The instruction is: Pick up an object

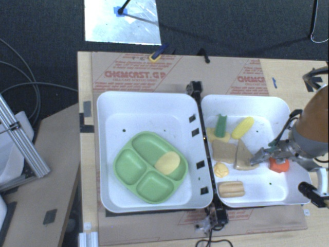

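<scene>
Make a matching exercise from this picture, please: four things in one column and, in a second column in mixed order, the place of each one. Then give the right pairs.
Things:
1. pale yellow lump
2. corn cob
3. bread roll
4. orange piece

Places:
A. near edge of the right bin
B. far part of the right bin, beside the green piece
C. on the green plate in the left bin
D. right bin, just beside the hand

Pairs: 1-C, 2-B, 3-A, 4-D
</scene>
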You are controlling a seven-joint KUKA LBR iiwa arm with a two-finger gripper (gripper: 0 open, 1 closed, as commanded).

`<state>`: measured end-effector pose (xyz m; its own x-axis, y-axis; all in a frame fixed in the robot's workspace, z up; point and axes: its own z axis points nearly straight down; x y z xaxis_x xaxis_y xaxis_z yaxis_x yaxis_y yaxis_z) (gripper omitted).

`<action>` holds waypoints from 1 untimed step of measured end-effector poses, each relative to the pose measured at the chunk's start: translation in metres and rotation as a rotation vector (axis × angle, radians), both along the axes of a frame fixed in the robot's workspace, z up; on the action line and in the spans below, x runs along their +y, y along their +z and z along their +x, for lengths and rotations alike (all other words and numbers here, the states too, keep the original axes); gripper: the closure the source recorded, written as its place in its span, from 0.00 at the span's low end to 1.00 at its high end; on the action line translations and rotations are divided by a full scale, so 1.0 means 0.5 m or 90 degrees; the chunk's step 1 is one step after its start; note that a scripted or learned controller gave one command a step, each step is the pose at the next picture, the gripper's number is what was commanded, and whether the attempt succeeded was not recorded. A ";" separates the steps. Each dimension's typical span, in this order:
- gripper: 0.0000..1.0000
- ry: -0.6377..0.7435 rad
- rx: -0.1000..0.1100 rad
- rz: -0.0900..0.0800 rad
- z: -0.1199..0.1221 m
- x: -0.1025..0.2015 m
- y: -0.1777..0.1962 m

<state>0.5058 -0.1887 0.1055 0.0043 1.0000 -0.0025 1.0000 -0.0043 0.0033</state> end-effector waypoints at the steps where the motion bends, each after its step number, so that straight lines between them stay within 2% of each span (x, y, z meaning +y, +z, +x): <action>1: 0.00 0.002 0.002 0.002 -0.039 -0.005 0.018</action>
<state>0.4862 -0.1910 0.1142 0.0004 1.0000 -0.0001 1.0000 -0.0004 0.0003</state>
